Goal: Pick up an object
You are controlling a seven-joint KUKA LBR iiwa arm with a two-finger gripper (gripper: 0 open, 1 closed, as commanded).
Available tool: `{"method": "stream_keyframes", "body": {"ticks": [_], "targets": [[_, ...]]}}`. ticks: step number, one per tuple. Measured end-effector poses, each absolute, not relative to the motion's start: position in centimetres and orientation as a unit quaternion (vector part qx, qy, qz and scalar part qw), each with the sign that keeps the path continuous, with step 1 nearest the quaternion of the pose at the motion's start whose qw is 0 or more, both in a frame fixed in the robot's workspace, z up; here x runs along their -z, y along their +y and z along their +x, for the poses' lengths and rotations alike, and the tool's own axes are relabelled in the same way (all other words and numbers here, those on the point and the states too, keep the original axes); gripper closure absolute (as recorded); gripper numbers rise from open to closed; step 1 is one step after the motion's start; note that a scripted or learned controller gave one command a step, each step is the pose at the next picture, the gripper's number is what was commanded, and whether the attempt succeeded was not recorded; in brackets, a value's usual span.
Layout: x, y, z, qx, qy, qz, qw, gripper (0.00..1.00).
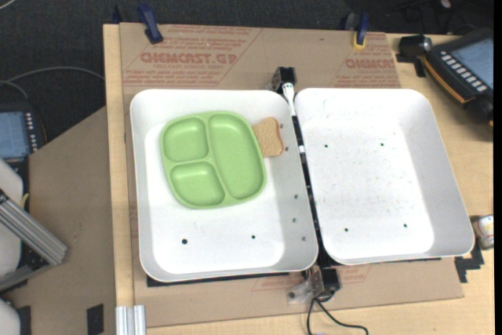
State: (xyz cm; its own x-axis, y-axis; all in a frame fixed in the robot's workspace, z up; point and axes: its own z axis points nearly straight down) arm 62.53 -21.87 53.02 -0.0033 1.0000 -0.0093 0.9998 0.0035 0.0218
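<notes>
1. Claw state: you cannot tell from this view whether the claw is open, closed or gripping, so record no position for it.
2. Task items: note a green plate (212, 161) with rounded corners, divided into three compartments, one long on the right and two smaller on the left. Note also a small tan slab (269, 136), rectangular with rounded corners, speckled like a cracker or a slice of bread.
3. Location: both items lie in the left bin (220, 247), in its upper half. The tan slab lies against the plate's upper right rim, between the plate and the bin's right wall.
4. Edges: the plate sits near the bin's top and left walls. The tan slab lies just beside the seam where the left bin meets the right bin (376, 231).
5. Open room: the lower part of the left bin floor is bare white. The right bin floor shows fine dark specks.
6. Surroundings: both bins rest on a cardboard sheet (196, 55), held at its far edge by a blue clamp (149, 22) and a yellow clamp (361, 34).
7. Relation to claw: you cannot tell how the items lie relative to the claw.
</notes>
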Motion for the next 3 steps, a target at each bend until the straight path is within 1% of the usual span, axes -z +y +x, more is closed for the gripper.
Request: {"method": "stream_keyframes", "body": {"ticks": [1,2,3], "targets": [[-40.5,-19.7,60.8,0.0028,0.707,0.707,-0.006,1.00],[-34.4,-16.7,56.3,0.0019,0.707,0.707,-0.004,1.00],[-39.5,-22.3,58.8,-0.0009,0.706,0.708,0.006,1.00]]}}
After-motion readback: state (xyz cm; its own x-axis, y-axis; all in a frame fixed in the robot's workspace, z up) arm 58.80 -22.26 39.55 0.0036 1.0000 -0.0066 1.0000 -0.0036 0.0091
